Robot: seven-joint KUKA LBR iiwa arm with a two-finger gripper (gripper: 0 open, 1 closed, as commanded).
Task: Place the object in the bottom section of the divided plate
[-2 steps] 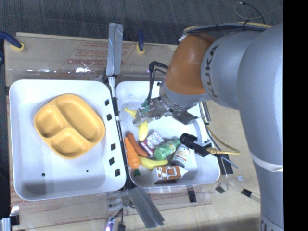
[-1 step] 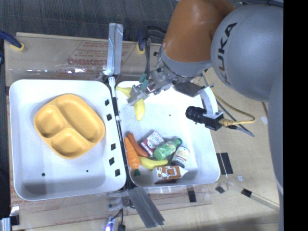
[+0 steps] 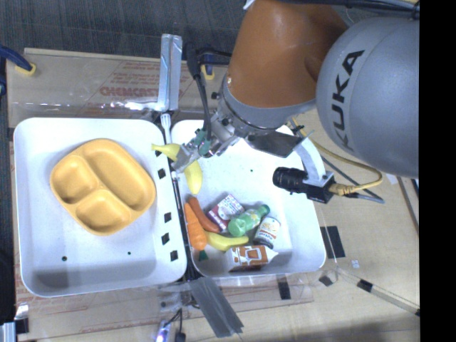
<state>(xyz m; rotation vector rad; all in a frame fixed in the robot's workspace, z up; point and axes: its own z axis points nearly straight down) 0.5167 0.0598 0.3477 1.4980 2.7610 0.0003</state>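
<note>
- Banana (image 3: 187, 164): a small yellow one sits at the top-left corner of the right bin (image 3: 308, 251), over the wall between the two bins, with the gripper (image 3: 194, 150) right at it.
- The fingers look closed around the banana's upper part, though the tips are small and partly hidden by the wrist, so I would not swear to a firm hold; the lower half of the fruit hangs free below them.
- The plate (image 3: 102, 185) is yellow, lying in the left bin (image 3: 43, 276), well apart from the banana. It has three sections; the one nearest the bottom of the view (image 3: 107, 209) is the target.
- Other items are heaped at the bottom of the right bin: a carrot (image 3: 195, 228), a green bottle (image 3: 247, 221), a second banana (image 3: 226, 242), some small packets. They are clear of the gripper.
- To my eye the step in hand is the lift and carry. To do it well, rise straight up first so the dangling end clears the dividing wall.
- Then travel left and down the view, centring over the bottom section, not the ridge between sections.
- Lower close to the plate before letting go, since a curved fruit dropped from high up could roll into a neighbouring section.
</note>
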